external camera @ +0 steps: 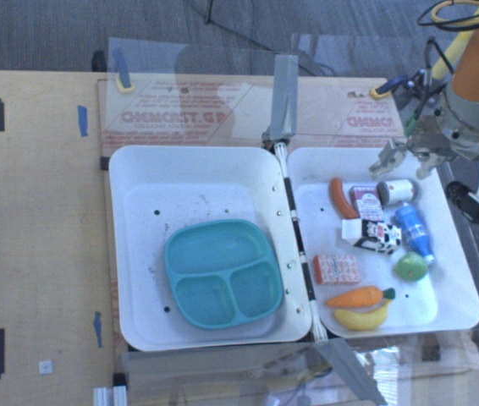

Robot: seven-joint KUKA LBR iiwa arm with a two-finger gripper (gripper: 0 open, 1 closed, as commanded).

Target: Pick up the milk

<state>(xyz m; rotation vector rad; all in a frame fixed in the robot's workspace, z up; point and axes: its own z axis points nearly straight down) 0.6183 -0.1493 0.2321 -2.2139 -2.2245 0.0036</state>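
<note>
On the worktop point(36, 227) the right bin point(455, 311) was crowded, the milk point(377, 236) lying mid-bin among the food, while the gripper point(410, 156) hovered released above the far edge, seemingly poised for descent.

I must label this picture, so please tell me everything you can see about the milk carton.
The milk carton is small, white with black cow-like patches, and looks like cardboard. It lies on its side in the right bin, near the middle. A blue bottle lies against its right side, and a pink-and-white packet is just above it. The gripper is over the bin's far edge, apart from it.
</note>
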